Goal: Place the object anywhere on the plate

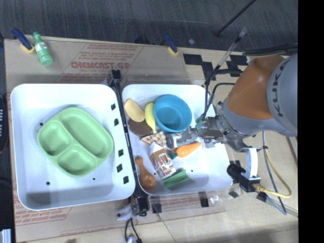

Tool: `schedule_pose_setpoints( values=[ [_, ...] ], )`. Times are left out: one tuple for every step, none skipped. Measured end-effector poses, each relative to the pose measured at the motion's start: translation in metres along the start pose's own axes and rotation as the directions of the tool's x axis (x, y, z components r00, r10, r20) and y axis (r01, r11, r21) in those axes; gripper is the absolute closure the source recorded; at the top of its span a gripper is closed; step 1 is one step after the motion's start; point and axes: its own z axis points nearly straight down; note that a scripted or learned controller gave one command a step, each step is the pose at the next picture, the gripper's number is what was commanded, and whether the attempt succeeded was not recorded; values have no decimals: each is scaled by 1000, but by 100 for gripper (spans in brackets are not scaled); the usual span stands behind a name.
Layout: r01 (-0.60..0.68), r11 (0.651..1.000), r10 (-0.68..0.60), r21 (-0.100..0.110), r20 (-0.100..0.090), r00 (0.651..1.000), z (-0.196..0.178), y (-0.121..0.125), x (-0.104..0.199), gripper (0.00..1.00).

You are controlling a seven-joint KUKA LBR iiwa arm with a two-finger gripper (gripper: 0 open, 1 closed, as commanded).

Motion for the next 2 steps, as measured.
schedule_pose_setpoints(
  values=[
    [-435, 900, 435, -4, -7, 900, 120, 0, 24, 0],
    [-617, 787, 616, -18, -15, 787, 129, 128, 46, 0]
  ],
)
